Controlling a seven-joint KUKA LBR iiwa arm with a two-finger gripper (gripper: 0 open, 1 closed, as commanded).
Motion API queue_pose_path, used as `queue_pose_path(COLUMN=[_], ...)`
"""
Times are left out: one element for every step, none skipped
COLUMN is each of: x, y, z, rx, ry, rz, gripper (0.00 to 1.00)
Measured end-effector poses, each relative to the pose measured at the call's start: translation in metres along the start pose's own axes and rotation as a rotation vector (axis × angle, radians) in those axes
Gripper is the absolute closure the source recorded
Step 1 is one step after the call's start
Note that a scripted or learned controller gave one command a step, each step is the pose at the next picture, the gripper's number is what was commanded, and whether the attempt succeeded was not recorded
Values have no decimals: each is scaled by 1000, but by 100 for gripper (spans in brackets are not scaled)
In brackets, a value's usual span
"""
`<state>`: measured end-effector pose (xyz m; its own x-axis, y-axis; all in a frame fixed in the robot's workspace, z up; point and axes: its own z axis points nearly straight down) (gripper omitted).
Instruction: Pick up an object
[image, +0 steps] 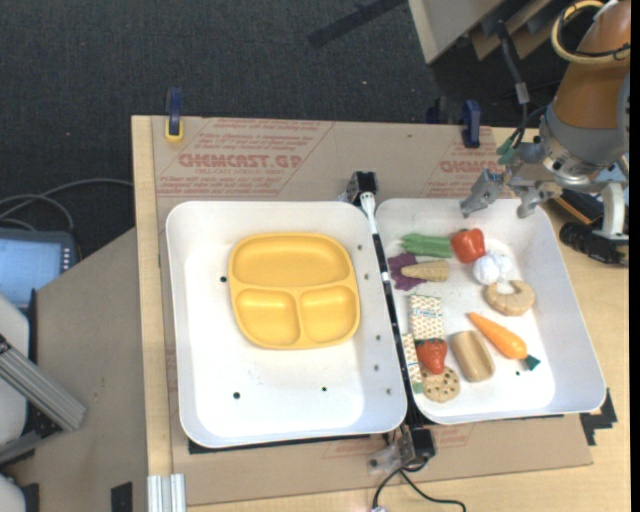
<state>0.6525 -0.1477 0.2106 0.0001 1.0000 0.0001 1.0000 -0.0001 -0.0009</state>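
Note:
The right bin (560, 300) holds several toy foods. A red tomato (467, 244) lies beside a green pepper (427, 243), with a white garlic bulb (491, 267) and a corn cob (424, 271) just below. Further down are a bagel (509, 297), a carrot (497, 335), a bread roll (472, 356), a strawberry (432, 353), a cookie (439, 384) and a patterned cracker pack (426, 316). My gripper (502, 198) hangs over the bin's far edge, above and right of the tomato. It is open, with nothing between its fingers (479, 194).
The left bin (200, 330) carries a yellow three-compartment plate (293, 288). A black divider bar (378, 262) runs between the bins. A purple piece (403, 268) lies by the corn. Cardboard (250, 160) lines the bench beneath, clamped at the back by blue clips (174, 112).

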Motion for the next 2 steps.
queue_pose_path(x=[5,3], y=[15,18], z=[130,109], rx=[-3,-15], ry=[0,-5], rz=[-1,-3], gripper=[0,100])
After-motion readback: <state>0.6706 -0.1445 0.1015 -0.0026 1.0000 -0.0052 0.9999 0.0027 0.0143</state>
